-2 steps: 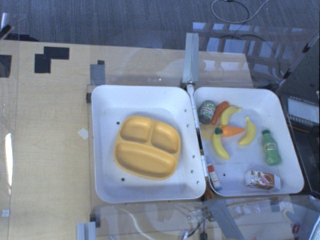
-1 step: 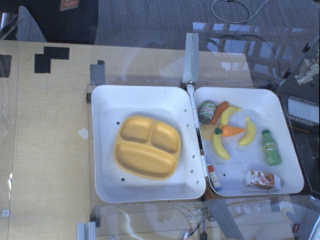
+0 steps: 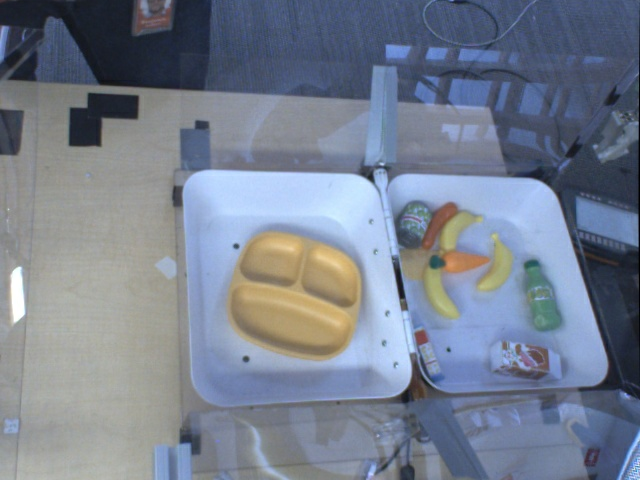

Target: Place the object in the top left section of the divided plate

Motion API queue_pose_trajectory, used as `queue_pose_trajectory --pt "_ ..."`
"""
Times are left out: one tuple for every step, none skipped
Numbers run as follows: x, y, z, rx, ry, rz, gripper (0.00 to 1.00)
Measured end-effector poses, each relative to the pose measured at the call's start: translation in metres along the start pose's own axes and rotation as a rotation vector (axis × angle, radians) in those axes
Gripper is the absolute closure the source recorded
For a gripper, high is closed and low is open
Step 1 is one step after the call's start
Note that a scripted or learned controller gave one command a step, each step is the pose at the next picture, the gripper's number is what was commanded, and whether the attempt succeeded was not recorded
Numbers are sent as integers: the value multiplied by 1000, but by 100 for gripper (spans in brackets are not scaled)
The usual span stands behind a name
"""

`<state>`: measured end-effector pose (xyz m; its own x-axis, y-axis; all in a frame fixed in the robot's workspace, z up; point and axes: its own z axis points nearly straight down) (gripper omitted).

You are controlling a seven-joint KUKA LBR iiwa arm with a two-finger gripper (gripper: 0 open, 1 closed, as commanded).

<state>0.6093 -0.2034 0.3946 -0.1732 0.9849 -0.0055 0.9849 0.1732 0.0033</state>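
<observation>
Nearest us in the right-hand shallow white bin (image 3: pixel 575 268) lies a small red-and-white carton (image 3: pixel 525 360) on its side, and a thin red-and-white tube (image 3: pixel 428 353) rests against the seam between the two bins. Just beyond them a green plastic bottle (image 3: pixel 541 295) lies flat near the right wall. A loose cluster of toy food sits past it: three yellow bananas (image 3: pixel 440 290), an orange carrot with a green top (image 3: pixel 465 261) lying across them, a second reddish-orange carrot (image 3: pixel 438 225) and a dark green rounded can (image 3: pixel 413 223) touching it at the far left. We judge that these lie scattered because this bin serves as the supply, and the object to be moved is one of them, though we cannot tell which. In the left-hand white bin (image 3: pixel 210 268) a yellow plastic divided plate (image 3: pixel 296 293) sits roughly centred and slightly turned. Its long section is nearest us and its two small sections are farther away. The top left section (image 3: pixel 272 258) is bare, so the placing is not yet done. How the gripper's jaws stand we cannot tell.
</observation>
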Motion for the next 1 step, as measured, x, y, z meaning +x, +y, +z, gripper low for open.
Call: queue_pose_trajectory --pt "-11 61 1 -1 2 -182 100"
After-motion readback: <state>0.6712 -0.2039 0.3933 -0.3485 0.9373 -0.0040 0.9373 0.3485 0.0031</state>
